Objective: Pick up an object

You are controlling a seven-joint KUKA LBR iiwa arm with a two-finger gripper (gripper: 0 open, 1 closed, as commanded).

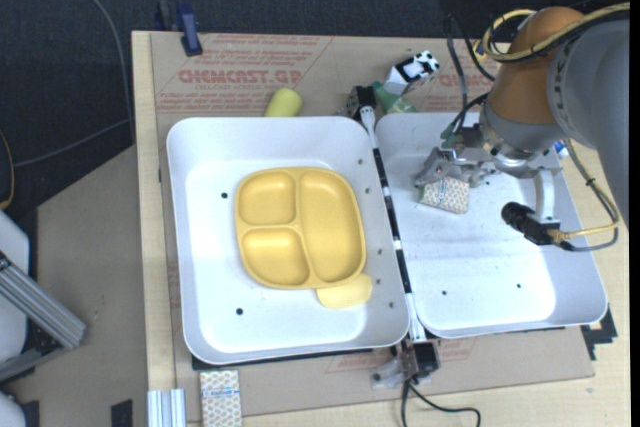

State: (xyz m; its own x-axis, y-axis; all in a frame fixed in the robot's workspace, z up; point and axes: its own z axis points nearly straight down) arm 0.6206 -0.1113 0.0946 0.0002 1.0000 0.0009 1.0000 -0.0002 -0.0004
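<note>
A small speckled beige block (446,197) lies in the right bin (500,285), near its back left. My gripper (452,171) hangs right over the block's far edge, at or just above it; whether it touches is unclear. The grey arm with its orange band (525,65) reaches in from the right. In the left bin (200,245) lies a yellow divided plate (298,225), and a pale yellow piece (346,292) pokes out from under its front edge.
Behind the bins, on the cardboard, lie a yellow cylinder (284,102), a black-and-white toy (412,72) and a blue clip (187,28). A black cable end (528,221) hangs over the right bin. A patterned packet (220,396) lies at the bench's front.
</note>
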